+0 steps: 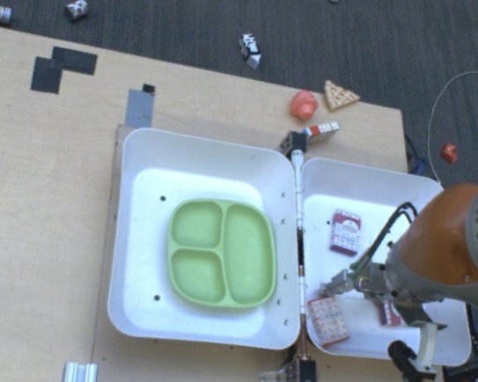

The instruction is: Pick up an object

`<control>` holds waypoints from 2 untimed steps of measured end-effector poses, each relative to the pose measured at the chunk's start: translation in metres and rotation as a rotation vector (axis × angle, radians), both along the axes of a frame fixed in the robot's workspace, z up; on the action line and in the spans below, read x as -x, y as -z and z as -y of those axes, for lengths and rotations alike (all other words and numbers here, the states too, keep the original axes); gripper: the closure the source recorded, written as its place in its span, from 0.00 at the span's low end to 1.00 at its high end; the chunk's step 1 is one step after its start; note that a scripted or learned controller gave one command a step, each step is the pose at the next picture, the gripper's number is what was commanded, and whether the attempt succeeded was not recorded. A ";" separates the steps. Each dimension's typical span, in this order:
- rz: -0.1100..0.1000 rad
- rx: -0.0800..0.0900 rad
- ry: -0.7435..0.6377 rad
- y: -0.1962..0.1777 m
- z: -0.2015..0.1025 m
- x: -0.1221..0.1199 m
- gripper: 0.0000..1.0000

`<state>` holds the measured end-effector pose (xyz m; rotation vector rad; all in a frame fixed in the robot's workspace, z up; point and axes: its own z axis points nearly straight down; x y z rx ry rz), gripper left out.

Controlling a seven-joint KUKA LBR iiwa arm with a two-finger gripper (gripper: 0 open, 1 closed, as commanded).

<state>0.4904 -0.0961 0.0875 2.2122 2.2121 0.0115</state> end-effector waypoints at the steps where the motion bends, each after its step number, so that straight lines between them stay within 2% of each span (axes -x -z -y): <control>1: 0.006 0.000 -0.001 -0.011 0.000 -0.002 1.00; 2: 0.005 0.000 -0.002 -0.011 0.000 -0.002 0.00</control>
